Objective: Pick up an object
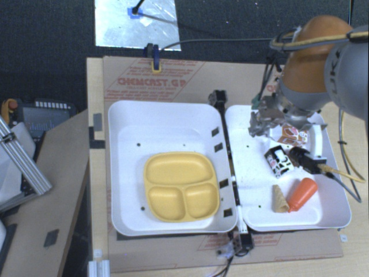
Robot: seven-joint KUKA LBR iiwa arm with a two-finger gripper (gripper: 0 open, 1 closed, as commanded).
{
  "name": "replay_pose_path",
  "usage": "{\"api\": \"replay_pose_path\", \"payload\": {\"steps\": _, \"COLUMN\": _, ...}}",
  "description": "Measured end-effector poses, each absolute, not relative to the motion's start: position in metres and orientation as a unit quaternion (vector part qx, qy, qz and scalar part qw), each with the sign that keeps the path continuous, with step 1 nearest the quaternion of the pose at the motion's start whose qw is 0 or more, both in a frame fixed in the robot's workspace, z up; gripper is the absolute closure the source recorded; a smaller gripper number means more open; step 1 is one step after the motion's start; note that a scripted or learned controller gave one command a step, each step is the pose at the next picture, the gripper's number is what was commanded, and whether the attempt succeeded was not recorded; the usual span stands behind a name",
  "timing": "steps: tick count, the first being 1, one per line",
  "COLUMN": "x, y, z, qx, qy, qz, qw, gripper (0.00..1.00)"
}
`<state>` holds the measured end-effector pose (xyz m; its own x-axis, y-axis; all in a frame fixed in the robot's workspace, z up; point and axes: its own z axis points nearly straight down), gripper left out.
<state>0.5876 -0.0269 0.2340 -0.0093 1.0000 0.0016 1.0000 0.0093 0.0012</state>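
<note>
Two white bins sat side by side; the gripper point(260, 122) hung over the right bin point(248, 172), poised above its clutter, fingers' state impossible to tell.

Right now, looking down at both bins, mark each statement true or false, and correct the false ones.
1. The yellow divided tray lies in the left bin. True.
2. The orange bottle lies in the left bin. False: it lies in the right bin, near its front right corner.
3. The tan cone lies right beside the orange bottle. True.
4. The yellow tray has five compartments. False: it has three, one long and two smaller.
5. The arm hangs over the left bin. False: it is over the back of the right bin.
6. The black-and-white object lies in the right bin. True.
</note>
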Motion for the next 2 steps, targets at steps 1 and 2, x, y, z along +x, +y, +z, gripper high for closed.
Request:
{"api": "replay_pose_path", "payload": {"steps": 1, "x": 0.594, "y": 0.024, "z": 0.224, "qx": -0.704, "qy": -0.711, "qz": -0.0009, "qw": 0.000, "gripper": 1.00}}
{"api": "replay_pose_path", "payload": {"steps": 2, "x": 0.587, "y": 0.078, "z": 0.215, "qx": -0.704, "qy": -0.711, "qz": -0.0008, "qw": 0.001, "gripper": 1.00}}
